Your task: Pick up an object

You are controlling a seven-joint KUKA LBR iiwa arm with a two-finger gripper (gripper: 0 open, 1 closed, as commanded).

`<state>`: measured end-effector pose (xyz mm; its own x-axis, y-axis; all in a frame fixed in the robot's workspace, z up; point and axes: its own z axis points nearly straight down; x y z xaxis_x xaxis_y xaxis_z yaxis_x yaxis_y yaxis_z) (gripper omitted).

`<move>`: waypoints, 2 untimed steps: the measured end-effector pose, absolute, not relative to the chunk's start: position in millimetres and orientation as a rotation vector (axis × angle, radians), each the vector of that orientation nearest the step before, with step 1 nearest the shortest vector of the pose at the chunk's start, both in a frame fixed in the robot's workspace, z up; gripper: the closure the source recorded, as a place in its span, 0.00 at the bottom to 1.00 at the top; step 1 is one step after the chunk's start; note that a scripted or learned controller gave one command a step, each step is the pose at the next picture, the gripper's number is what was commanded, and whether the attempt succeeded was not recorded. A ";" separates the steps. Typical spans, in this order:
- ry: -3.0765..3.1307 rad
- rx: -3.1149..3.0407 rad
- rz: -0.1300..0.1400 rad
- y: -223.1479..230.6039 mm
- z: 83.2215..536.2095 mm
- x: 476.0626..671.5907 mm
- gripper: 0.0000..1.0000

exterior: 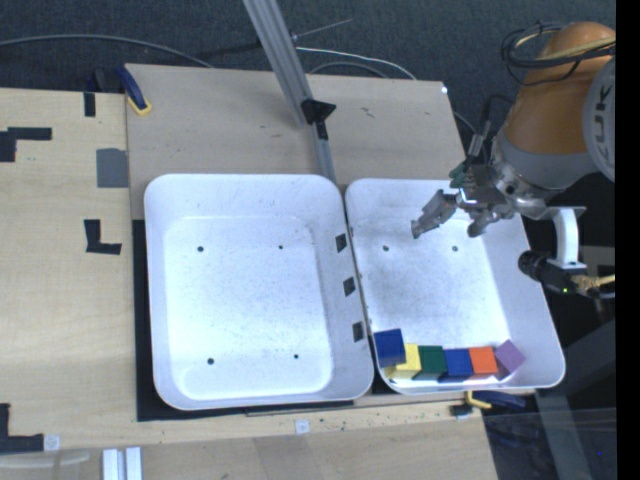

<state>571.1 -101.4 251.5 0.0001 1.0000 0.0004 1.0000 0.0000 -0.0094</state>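
Several small blocks lie in a row along the near wall of the right bin (520,278): a blue block (389,345) on a yellow one (405,367), then green (431,359), blue (458,362), orange (483,360) and purple (509,355). My gripper (448,222) hangs over the far part of the right bin, well away from the blocks, open with nothing between its fingers (428,217).
The left bin (160,268) sits beside the right one, with black clips (349,286) along the shared wall. A grey metal pole (281,43) slants in from the top. A yellow-blue clamp (134,90) lies at the bench's far left corner.
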 end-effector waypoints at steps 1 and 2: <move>-2.227 -2.226 -0.007 -114.7 367.0 557.7 0.00; -2.220 -2.211 0.009 -46.9 230.6 550.9 0.00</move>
